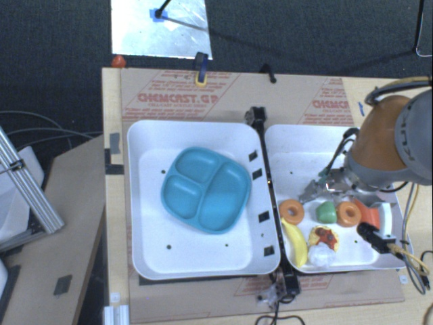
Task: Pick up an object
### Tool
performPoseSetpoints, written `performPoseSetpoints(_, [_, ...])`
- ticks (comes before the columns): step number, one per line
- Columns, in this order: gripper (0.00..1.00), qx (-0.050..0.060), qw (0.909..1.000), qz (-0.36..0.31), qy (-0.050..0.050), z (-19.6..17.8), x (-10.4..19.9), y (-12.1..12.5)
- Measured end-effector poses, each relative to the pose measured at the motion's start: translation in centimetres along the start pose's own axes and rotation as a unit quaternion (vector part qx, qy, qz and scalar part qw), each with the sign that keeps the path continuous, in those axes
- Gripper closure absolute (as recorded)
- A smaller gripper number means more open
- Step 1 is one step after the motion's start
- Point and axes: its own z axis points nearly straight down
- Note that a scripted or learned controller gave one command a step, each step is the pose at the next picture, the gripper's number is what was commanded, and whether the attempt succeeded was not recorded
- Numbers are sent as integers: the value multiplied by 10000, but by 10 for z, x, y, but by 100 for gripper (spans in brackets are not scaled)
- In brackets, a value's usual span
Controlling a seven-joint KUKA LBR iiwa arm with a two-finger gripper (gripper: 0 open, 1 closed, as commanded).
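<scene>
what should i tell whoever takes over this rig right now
Claw: low in the right bin, above the green toy; nothing visibly held, finger state unclear.
Things: right bin holds two orange rings, the green toy between them, a banana and a red-yellow toy. Left bin holds a blue divided plate.
Done: no pick yet.
Left: grasp one object and lift it.

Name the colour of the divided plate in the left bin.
Light blue plate, clearest in the camera view.

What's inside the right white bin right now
A banana, two orange rings, a green piece and a small red-and-yellow item. The gripper hangs above them; the arm covers the bin's far right side.
</scene>
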Motion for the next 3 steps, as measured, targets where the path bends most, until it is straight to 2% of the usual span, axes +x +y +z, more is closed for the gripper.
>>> performPoseSetpoints(1, [0, -73, 10000, -3, -14, -155, 4, -66])
performPoseSetpoints(2, [0, -43, 10000, -59, -1, -98, 63, 22])
performPoseSetpoints(3, [0, -54, 10000, -55, -4, -101, 117, 82])
